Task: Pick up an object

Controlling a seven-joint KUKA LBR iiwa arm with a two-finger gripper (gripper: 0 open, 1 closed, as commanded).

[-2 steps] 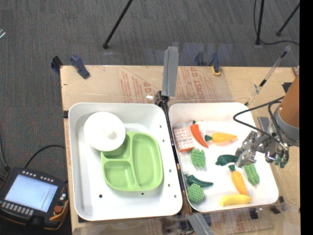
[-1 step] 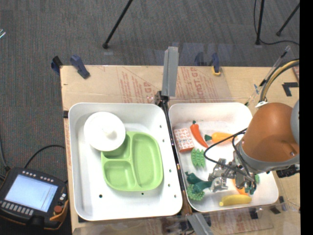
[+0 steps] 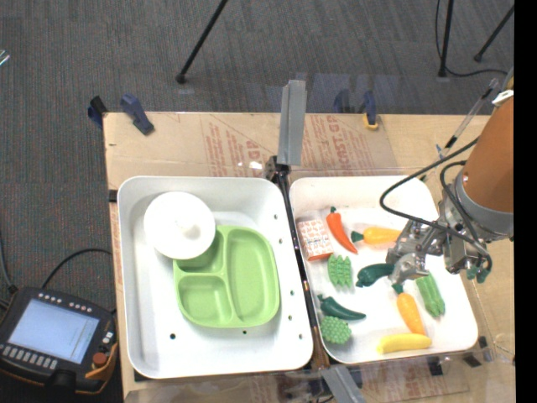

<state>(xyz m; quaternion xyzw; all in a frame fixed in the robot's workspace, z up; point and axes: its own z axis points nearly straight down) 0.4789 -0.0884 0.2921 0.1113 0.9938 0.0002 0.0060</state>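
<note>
The right bin holds several toy foods. Among them are a red-orange pepper, a yellow-orange piece, a small printed box, a ridged light green piece and a dark green pepper. Nearer the front lie an orange carrot, a green pickle, a yellow banana, a dark green cucumber and a round green piece. My gripper hangs low over the bin's middle right. It sits just right of the dark green pepper and above the carrot.
The left bin holds a green divided plate with a white round bowl on its far left corner. A grey post rises behind the gap between the bins. A teach pendant lies at the lower left.
</note>
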